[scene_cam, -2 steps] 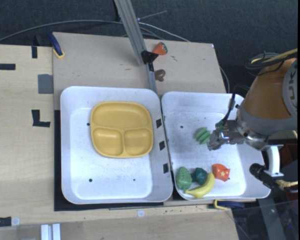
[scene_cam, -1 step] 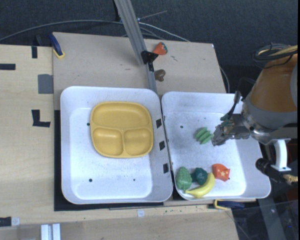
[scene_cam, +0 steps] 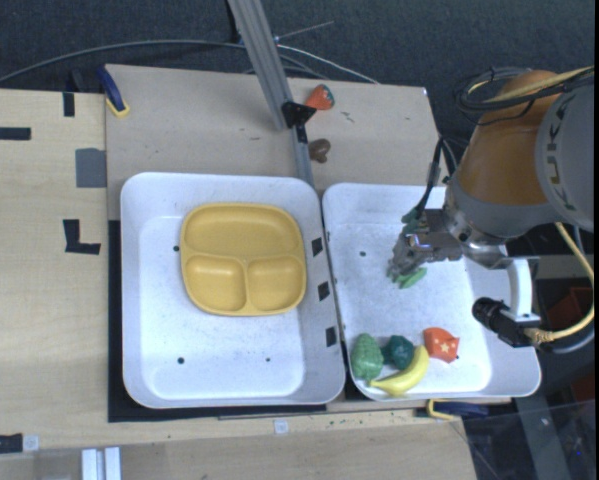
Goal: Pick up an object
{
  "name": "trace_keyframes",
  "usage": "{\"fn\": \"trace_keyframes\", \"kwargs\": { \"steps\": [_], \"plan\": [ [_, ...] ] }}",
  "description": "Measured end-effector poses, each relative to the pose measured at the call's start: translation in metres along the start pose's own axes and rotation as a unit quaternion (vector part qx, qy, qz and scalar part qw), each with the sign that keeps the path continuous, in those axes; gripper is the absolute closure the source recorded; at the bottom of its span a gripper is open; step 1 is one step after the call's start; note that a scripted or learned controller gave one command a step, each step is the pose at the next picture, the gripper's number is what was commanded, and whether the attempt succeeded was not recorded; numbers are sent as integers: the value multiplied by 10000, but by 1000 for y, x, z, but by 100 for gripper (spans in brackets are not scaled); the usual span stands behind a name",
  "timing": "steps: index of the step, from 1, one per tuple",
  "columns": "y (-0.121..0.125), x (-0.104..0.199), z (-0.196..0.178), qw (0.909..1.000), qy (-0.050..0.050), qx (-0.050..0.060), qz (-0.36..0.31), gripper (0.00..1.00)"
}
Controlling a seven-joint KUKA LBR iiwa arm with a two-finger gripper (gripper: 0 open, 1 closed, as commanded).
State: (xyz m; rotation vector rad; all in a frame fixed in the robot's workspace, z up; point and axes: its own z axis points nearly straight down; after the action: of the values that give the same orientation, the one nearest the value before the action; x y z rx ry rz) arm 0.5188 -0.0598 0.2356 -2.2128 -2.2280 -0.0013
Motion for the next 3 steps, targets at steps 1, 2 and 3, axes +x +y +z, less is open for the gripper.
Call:
{"fn": "trace_keyframes", "kwargs": {
  "steps": [1,2,3],
  "plan": [
    [34,36,12,10000,-4,4,4,100],
    [74,76,22,10000,-1,0,2,100],
    [106,117,27,10000,-1,-1,3,100]
  ]
}}
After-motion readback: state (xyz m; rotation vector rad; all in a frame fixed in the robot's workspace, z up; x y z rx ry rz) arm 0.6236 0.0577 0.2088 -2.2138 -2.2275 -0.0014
